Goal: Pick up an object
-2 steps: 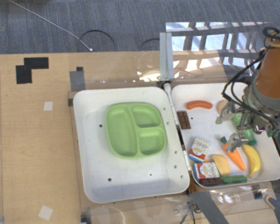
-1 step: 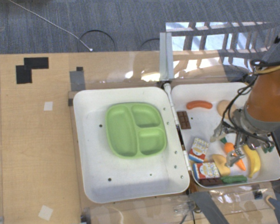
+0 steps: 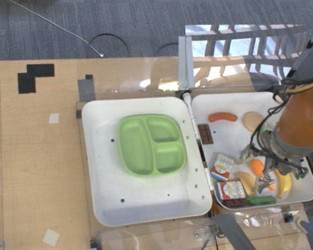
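Two shallow white bins sit side by side on the bench, the left bin (image 3: 106, 206) holding a green divided plate (image 3: 150, 144) near its centre and the right bin (image 3: 225, 138) holding a scatter of toy food. The plate has one long compartment on its 9 o'clock side and two smaller ones on its 3 o'clock side.

The arm (image 3: 303, 123) comes in from 3 o'clock, its orange band sitting over the right bin's 3 o'clock half, and the gripper (image 3: 265, 175) hangs low over the cluster of items at the bin's 5 o'clock corner. Whether its fingers are spread or closed cannot be told (they are lost among dark metal parts and the objects beneath), and nothing can be seen gripped between them.

Just beside the gripper, at its 9 o'clock, lies a small orange piece (image 3: 256, 166). At the gripper's 4 o'clock a yellow banana (image 3: 283, 183) rests against the bin's wall. Toward 7 o'clock from the gripper are a pale yellowish item (image 3: 247, 182), a printed carton (image 3: 231, 189) and, at the bin's 6 o'clock edge, a green stick-shaped item (image 3: 261, 199). Another small printed packet (image 3: 222, 166) lies near the bin's centre.

Well apart from the gripper, toward the bin's 12 o'clock side, lie a red sausage (image 3: 222, 117) and a tan rounded piece (image 3: 253, 120). A brown chocolate bar (image 3: 204, 134) lies by the bin's 9 o'clock wall.
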Motion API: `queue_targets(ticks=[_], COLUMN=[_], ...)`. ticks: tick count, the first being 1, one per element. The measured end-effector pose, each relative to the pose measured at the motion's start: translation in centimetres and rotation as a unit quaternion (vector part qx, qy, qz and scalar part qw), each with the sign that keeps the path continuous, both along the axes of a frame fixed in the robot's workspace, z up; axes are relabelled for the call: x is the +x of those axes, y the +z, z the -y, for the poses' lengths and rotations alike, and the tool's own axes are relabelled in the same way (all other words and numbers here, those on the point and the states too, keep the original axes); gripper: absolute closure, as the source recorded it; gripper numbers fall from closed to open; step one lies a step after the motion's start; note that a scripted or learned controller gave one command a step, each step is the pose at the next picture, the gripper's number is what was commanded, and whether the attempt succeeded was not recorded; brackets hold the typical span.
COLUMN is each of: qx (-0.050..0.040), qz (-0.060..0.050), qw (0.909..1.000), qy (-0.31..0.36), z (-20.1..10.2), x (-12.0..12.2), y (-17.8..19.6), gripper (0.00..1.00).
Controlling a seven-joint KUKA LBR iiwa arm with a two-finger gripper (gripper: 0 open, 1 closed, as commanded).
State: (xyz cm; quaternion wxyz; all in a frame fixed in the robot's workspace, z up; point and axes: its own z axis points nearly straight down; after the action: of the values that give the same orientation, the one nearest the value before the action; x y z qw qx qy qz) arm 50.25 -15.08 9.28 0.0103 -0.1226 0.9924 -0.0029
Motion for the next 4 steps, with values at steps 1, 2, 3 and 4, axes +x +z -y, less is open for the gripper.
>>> queue_targets(ticks=[1, 2, 3, 4], qx=[-0.0016, -0.0022, -0.0046, -0.0065], qz=[0.007, -0.006, -0.005, -0.001], qw=[1.0000, 0.9755, 0.9473, 0.9438], qy=[0.004, 0.220, 0.320, 0.330], z=[-0.1, 2.8, -3.1, -2.9], x=[0.5, 5.0, 0.4, 5.7], y=[1.4, 5.1, -0.1, 18.7], gripper=[1.00, 1.00, 1.00, 1.00])
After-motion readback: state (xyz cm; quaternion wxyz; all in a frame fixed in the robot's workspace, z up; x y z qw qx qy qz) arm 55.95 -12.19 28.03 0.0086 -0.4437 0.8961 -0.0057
